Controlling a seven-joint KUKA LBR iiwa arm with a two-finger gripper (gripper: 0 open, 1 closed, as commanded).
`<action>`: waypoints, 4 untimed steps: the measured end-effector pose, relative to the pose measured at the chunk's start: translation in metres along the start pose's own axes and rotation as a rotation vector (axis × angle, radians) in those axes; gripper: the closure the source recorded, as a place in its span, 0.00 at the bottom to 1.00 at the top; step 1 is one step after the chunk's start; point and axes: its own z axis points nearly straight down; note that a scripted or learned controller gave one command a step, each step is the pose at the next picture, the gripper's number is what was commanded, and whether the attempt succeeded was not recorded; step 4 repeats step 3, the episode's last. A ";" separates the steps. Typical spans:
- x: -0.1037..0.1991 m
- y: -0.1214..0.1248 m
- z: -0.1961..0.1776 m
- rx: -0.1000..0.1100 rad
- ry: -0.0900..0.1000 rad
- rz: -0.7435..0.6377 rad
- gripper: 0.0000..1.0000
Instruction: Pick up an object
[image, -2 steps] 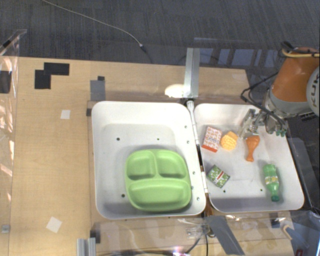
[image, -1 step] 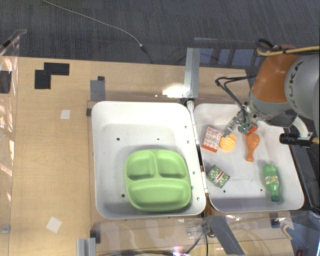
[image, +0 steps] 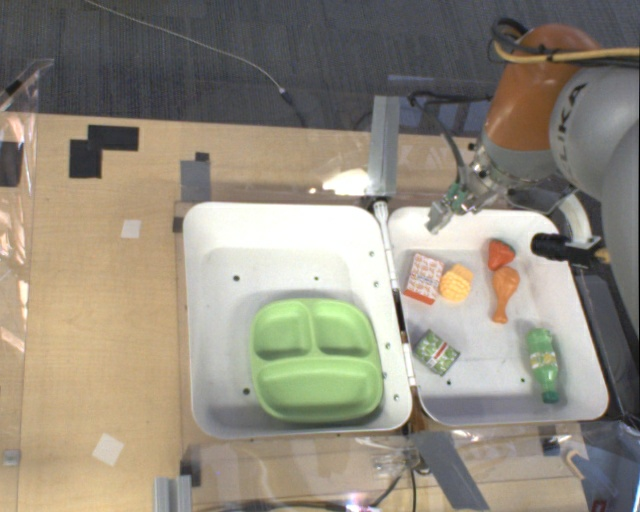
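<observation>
Two white bins sit side by side on your desk (image: 100, 330). The left bin (image: 215, 260) carries a green compartment tray (image: 315, 360). The right bin (image: 590, 395) holds every candidate for the pick: a red-and-white carton (image: 424, 277), a yellow corn-like piece (image: 456, 284), a red strawberry-like piece (image: 500, 253), an orange drumstick (image: 504, 291), a small green packet (image: 436, 352) and a green bottle (image: 543, 364).

The gripper (image: 445, 212) hangs over the far left corner of the right bin, at the end of the arm (image: 560, 110) that enters from the right of the view. You cannot tell how far apart its fingers stand; they are too small and blurred, and nothing is visibly held between them.

Key relation: the carton is the nearest object and lies toward the near edge of the bin from the gripper, slightly to its left in the view, with the corn piece touching or just beside its right side. The carton's long axis runs roughly from far to near, tilted a little. The drumstick and the bottle also lie far-to-near, well apart from the gripper.

The carton and the green packet bear printing, but no lettering or brand can be read.
</observation>
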 end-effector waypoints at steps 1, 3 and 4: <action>0.051 -0.041 -0.002 0.003 0.002 -0.415 1.00; 0.135 -0.089 -0.030 0.003 0.004 -0.519 1.00; 0.135 -0.089 -0.030 0.003 0.004 -0.519 1.00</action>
